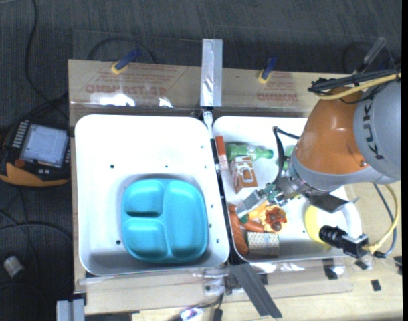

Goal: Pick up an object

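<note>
Two white bins sit side by side before us. In the left bin (pixel 97 146) we see a blue divided tray (pixel 165 219), lying flat toward the near wall. The right bin (pixel 257 127) holds a clutter against its left side: a green bottle (pixel 247 153), a brown-and-white packet (pixel 245 174), an orange-and-red toy (pixel 269 216), and a speckled grey block (pixel 263 244). The gripper (pixel 271 194) hangs low just above the orange-and-red toy, below the arm (pixel 334 142). We cannot tell how its tips stand, nor whether anything is between them. A yellow object (pixel 316 221) lies near the bin's right end.
</note>
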Robot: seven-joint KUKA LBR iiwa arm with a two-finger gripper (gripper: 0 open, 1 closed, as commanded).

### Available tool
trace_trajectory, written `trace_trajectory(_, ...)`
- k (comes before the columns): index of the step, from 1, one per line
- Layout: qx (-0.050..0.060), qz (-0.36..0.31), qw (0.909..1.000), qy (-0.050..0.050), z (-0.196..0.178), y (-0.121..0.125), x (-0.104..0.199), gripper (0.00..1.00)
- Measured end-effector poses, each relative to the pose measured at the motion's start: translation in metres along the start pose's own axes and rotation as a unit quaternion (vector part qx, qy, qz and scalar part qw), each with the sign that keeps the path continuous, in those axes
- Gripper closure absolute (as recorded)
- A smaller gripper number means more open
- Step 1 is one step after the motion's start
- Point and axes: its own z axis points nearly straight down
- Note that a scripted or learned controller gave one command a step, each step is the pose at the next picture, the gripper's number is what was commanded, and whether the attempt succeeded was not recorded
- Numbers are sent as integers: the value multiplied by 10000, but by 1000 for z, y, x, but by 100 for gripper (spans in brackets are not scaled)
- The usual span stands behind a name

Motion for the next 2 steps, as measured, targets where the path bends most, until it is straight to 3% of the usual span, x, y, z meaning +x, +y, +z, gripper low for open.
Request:
trace_trajectory(1,-23,-1665,9860,-13,79,0,-56,0)
trace_trajectory(2,-27,-546,9985,-5,93,41,-63,0)
